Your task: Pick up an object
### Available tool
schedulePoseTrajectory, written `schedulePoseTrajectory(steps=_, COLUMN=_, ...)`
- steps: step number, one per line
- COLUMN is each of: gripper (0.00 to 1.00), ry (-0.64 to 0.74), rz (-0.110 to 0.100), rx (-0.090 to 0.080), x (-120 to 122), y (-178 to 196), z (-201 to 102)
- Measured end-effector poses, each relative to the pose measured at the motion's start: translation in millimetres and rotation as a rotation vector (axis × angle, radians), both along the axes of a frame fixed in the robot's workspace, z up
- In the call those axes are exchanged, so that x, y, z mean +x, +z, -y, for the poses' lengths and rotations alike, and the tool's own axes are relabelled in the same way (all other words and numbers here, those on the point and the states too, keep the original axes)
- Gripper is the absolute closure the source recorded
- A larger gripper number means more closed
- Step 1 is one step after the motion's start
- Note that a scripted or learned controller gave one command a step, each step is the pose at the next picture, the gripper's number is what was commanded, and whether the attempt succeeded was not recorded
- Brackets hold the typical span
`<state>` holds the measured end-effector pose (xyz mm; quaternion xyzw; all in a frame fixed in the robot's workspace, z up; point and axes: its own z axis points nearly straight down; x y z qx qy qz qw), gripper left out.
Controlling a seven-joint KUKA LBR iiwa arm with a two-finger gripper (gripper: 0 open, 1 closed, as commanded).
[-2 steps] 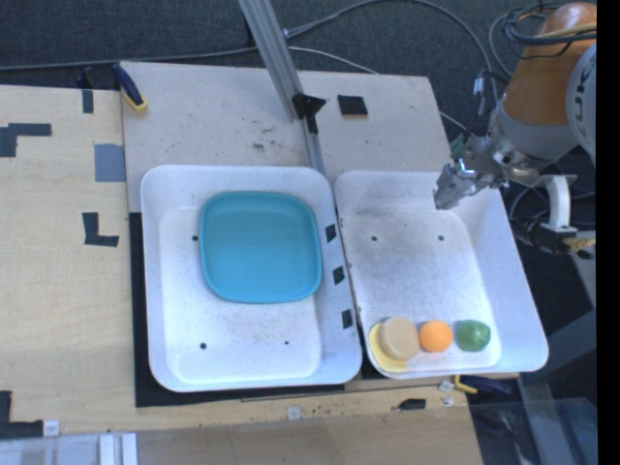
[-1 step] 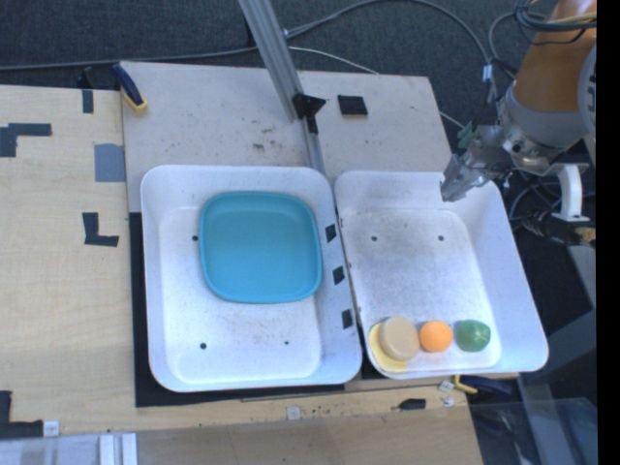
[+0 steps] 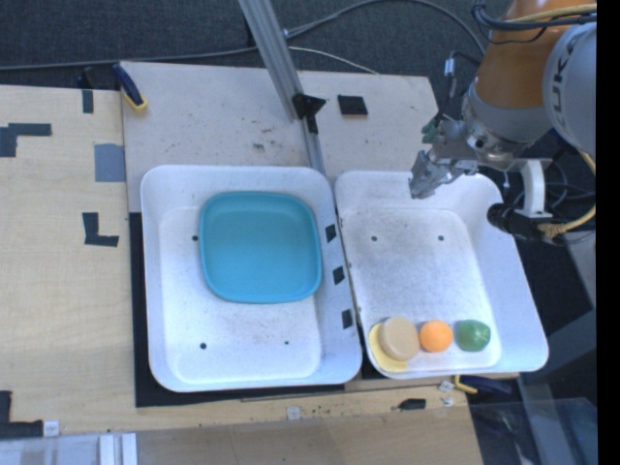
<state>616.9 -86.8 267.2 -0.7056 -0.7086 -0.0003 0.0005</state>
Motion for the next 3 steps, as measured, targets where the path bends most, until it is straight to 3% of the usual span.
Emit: schedulePoseTrajectory(steps=3, gripper=1.0, ry=0.0, rz=0.0, rx=0.0, x=21.2, y=-15.5, z=-148.4)
